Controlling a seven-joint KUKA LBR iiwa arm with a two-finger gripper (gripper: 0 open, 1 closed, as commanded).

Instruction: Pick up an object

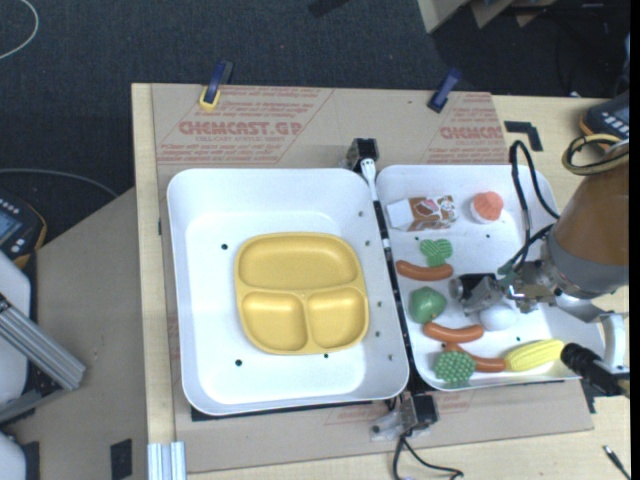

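The right bin [400,183] holds several toy foods. At its back lie a white and brown packet [425,211] and an orange-red round piece [488,205]. A leafy green piece [436,251] rests just behind a sausage [424,269]. Nearer the front are a green ball [427,303], a second sausage [453,333], a broccoli floret [454,368] and a yellow corn cob [535,353]. My gripper [478,291] hangs low over the middle of this bin, right of the green ball. A white object [498,318] lies just below it.
The left bin [190,268] carries a yellow divided plate [300,291]. The arm, with its orange band [600,218], crosses the right bin's right side. Black cables [520,183] run above the bin's back right corner.
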